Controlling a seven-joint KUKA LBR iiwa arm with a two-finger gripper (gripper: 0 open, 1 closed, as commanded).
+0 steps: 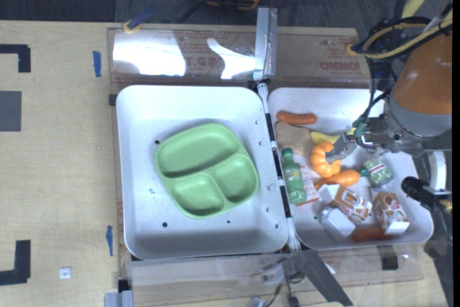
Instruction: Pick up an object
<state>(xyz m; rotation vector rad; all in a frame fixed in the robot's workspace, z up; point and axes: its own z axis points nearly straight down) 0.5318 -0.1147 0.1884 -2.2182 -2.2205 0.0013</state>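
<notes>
Gripper (pixel 343 145) in right bin (pixel 420 230), over the orange toy (pixel 325 160); I can't tell the claw's state. Risk I see: crowded neighbours, a finger could strike the carrot (pixel 345 178) and the grasp slip.

So that's two white bins (pixel 136 154), one green divided plate (pixel 207 169), one green bottle (pixel 292 176), one sausage (pixel 296 118), and two small cartons (pixel 352 203).
</notes>
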